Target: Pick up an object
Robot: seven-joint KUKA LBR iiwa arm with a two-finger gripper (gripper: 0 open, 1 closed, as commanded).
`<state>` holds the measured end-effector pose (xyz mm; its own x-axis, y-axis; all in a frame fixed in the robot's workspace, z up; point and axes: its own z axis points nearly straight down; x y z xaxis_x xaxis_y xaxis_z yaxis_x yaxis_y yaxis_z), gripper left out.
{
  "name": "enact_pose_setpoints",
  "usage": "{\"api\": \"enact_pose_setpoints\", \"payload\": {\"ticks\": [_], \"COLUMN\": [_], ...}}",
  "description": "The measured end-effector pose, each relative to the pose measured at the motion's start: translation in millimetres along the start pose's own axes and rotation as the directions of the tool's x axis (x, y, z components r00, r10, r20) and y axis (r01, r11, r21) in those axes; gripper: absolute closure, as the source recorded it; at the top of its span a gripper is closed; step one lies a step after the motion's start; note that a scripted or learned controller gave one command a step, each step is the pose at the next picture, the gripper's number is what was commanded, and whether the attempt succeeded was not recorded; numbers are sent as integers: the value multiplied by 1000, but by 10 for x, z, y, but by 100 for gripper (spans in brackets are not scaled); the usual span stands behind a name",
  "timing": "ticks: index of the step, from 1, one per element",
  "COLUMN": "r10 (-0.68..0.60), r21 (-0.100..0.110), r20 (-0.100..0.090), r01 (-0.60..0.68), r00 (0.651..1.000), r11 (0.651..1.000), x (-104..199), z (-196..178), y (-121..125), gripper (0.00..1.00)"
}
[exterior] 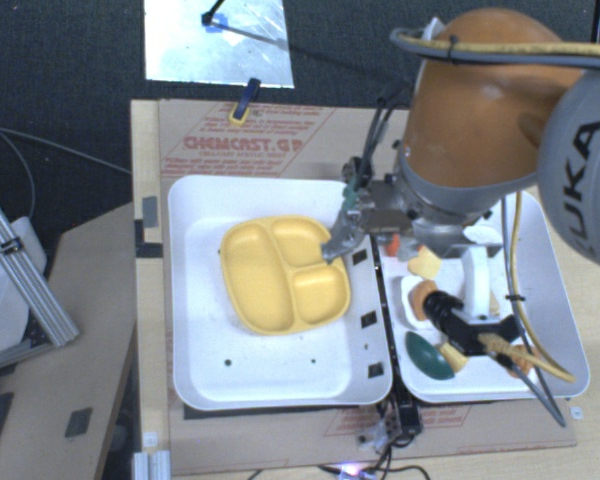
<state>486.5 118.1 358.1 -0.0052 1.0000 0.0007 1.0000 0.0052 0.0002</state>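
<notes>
The gripper [338,240] hung low over the right rim of the yellow tray [283,273], which lay in the left bin [200,368]; whether it was open or closed could not be told from above, and nothing showed as held. This looked like the reach-and-grasp step, with the lift not yet made. Next, the tool would need a firm bite on the tray's thin edge before rising, since a shallow rim slips easily.
</notes>
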Motion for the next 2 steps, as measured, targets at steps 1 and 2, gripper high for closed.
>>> {"api": "enact_pose_setpoints", "payload": {"ticks": [1, 2], "r10": [-1, 14], "r21": [-3, 3], "r20": [-1, 5], "r01": [1, -14], "r00": [1000, 1000], "r11": [1000, 1000], "x": [347, -552], "z": [-182, 529], "y": [4, 446], "gripper": [0, 0]}}
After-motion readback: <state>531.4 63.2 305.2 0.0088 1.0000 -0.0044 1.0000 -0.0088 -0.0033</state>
